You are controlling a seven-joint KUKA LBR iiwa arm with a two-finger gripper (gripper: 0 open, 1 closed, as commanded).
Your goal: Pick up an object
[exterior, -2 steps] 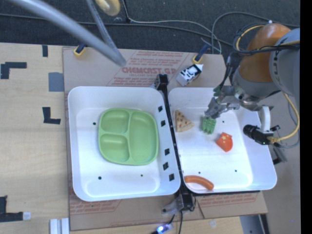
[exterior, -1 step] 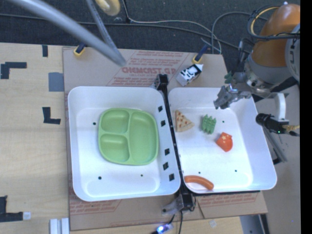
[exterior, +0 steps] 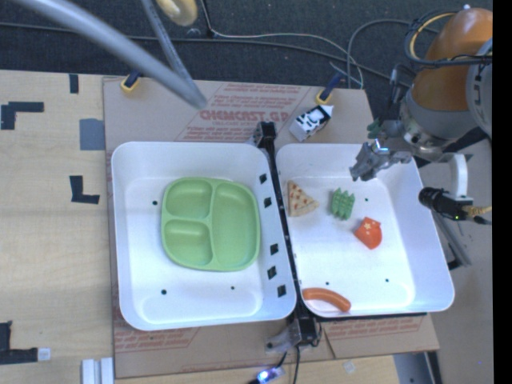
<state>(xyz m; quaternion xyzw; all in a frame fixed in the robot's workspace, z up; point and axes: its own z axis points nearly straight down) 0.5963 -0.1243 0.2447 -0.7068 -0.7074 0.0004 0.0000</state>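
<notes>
Nearest the front rim of the right bin (exterior: 416, 294) lies an orange sausage-like toy (exterior: 326, 299), w/ a red piece (exterior: 368, 233) mid-bin, then a green ridged block (exterior: 343, 203) and pizza slice (exterior: 300, 199). The pincer (exterior: 366, 166) hovers over the bin's far end, just beyond the green block; can't tell if it's open or shut. Best bet imo: drop straight onto the green block, centred, clear of the wall. Left bin (exterior: 128, 214) holds a green divided plate (exterior: 211, 223). Both sit on cardboard (exterior: 240, 106) over a wood counter (exterior: 48, 238); cables & dark floor behind.
</notes>
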